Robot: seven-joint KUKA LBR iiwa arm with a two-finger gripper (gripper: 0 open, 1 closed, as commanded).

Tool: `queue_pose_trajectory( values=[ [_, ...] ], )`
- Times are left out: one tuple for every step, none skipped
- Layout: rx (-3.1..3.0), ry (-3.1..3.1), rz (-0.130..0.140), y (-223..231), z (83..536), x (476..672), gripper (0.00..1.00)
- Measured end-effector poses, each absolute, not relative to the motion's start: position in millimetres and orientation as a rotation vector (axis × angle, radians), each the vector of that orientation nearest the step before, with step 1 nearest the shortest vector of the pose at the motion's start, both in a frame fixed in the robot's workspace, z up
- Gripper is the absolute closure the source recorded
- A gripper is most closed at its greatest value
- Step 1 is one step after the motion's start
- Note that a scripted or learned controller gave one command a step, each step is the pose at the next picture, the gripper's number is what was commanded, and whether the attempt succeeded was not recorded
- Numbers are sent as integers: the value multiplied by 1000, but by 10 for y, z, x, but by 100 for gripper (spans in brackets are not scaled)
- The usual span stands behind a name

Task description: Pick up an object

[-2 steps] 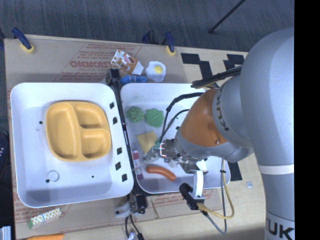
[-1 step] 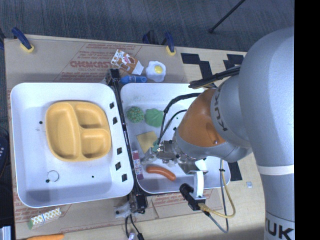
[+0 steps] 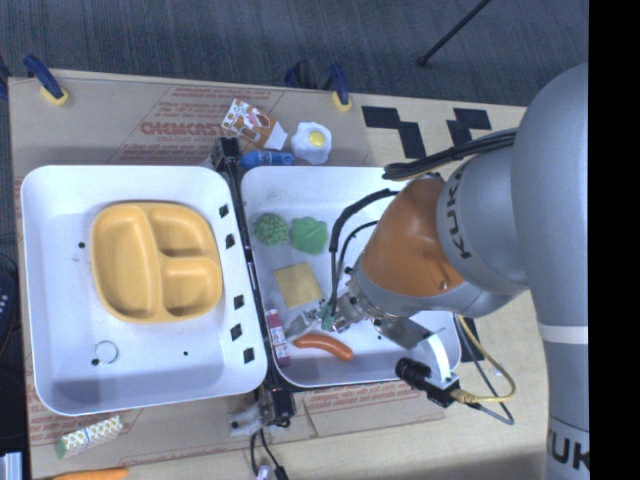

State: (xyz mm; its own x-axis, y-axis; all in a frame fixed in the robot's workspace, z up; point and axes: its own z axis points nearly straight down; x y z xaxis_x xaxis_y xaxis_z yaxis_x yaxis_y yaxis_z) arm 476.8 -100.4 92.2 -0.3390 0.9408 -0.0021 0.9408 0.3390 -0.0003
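From the camera view, two white bins sit side by side on the desk [image 3: 400, 118]. The left bin [image 3: 50, 268] holds a yellow divided tray [image 3: 157, 260]. The right bin [image 3: 262, 183] holds the pickable things: a broccoli piece [image 3: 269, 229], a green pepper [image 3: 309, 234] just beside it, a yellow block [image 3: 298, 284] nearer the middle, and an orange-red sausage [image 3: 322, 345] close to the near wall.

The arm [image 3: 500, 228] reaches in from the right, its orange band above the right bin. The gripper [image 3: 333, 316] is low in that bin, between the yellow block and the sausage, but the wrist hides much of it, so I cannot tell whether it is spread or pressed together, nor whether anything sits in it.

Risks, as I judge them: the sausage is round and lies near the wall, so a closing gripper could roll it aside or catch the bin's edge. The block lies flat, giving little to pinch. Crowding nearby could lead to a nudge, not a hold.
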Motion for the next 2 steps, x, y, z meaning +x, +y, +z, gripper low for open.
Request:
queue_pose_trajectory(
  values=[
    [1558, 2724, -4, -1008, 929, 4776, 0],
    [2003, 2423, -2, -1021, 913, 4760, 0]
  ],
)
